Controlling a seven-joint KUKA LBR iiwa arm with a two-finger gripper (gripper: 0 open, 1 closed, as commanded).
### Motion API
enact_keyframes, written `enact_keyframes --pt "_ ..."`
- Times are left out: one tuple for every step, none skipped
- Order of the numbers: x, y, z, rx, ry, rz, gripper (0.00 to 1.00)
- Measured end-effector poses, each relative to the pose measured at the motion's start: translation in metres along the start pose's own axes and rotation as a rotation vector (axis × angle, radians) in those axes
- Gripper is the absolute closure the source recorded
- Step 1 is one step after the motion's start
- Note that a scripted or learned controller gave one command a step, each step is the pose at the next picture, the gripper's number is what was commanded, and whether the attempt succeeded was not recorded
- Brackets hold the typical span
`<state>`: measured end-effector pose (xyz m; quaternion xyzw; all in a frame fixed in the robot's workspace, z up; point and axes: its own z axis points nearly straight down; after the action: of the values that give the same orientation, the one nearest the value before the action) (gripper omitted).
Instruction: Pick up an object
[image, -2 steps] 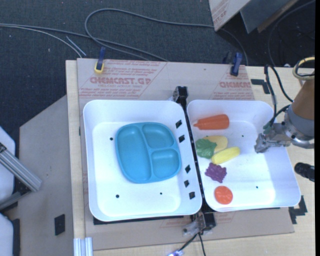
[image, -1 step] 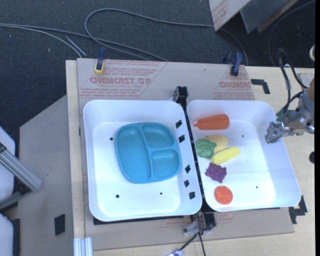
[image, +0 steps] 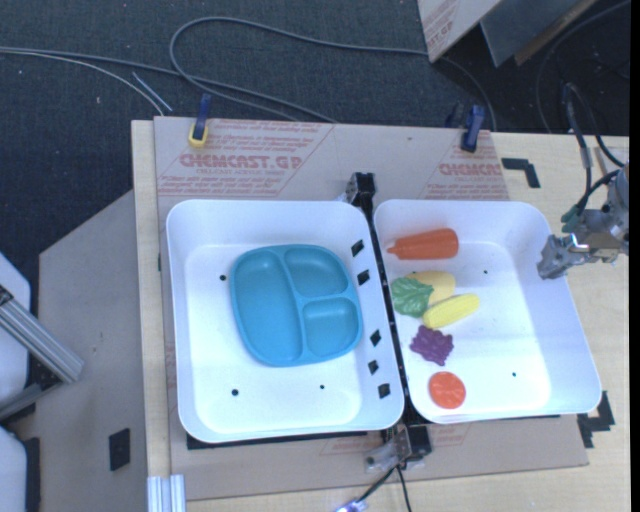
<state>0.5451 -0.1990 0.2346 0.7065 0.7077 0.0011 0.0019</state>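
Right bin (image: 560, 330): carrot (image: 424, 244), corn (image: 451, 309), grapes (image: 432, 345), tomato (image: 447, 389) clustered leftward, reachable. Gripper (image: 556, 258) over its right rim; jaws' state indiscernible.

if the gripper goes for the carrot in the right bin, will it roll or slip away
Probably a bit of both. The carrot is a smooth, tapered cylinder lying on its side, so a nudge could roll it on the slick floor of the right bin. It looks like stiff toy plastic, likely light, so it may squirt out of a pinch across the taper. The gripper is at the bin's right rim.
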Motion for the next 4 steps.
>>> enact_keyframes --pt "0.057 -0.005 -0.009 0.005 0.004 -0.005 1.0" --pt "0.108 -0.008 -0.017 0.005 0.005 -0.005 1.0" --pt "0.16 -0.022 -0.02 0.007 0.005 -0.005 1.0" --pt "0.212 -0.017 -0.014 0.008 0.004 -0.005 1.0"
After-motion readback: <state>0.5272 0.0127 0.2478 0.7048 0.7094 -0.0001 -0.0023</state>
